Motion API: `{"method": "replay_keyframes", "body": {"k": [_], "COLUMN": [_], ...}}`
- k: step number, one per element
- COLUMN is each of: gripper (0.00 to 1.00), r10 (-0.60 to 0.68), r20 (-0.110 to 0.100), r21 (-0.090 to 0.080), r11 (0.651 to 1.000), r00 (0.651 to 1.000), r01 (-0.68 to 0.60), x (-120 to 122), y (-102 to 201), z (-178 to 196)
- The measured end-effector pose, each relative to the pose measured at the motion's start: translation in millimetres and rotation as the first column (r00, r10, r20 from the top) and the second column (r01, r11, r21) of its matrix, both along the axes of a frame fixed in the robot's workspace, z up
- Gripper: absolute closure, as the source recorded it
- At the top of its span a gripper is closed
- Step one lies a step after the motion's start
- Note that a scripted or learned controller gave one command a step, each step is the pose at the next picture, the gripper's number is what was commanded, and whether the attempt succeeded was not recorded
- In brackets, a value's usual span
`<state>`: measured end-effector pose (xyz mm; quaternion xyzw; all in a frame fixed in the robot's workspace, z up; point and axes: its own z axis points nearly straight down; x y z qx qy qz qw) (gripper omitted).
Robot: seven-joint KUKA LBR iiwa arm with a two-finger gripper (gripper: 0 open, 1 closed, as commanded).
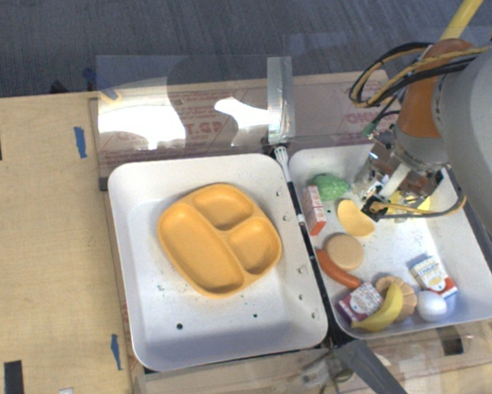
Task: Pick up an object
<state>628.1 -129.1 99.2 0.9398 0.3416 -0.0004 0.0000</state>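
My gripper [383, 183] hangs over the back half of the right bin [476, 252], below the arm's orange band. Just left of it lie a yellow oval piece [354, 218] and a green toy [331, 185]. A red and white box [315, 208] lies against the bin's left wall. A tan round piece [345, 250] and an orange sausage shape [340, 271] sit nearer the middle. At the front are a purple packet [362, 301], a banana [387, 308], a white egg [431, 305] and a small carton [430, 273]. I see nothing held.
The left bin [141, 271] holds an orange divided plate [220, 238]. A clear sheet [186, 111] and a metal bracket [280, 97] stand behind the bins. The wooden bench [35, 255] stretches to the left.
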Motion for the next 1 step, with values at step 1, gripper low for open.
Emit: {"method": "replay_keyframes", "body": {"k": [1], "gripper": [0.0], "r10": [-0.138], "r20": [0.004], "r21": [0.001], "r11": [0.99], "r00": [0.99], "r01": [0.138], "x": [-19.1], "y": [7.8], "z": [-11.3]}}
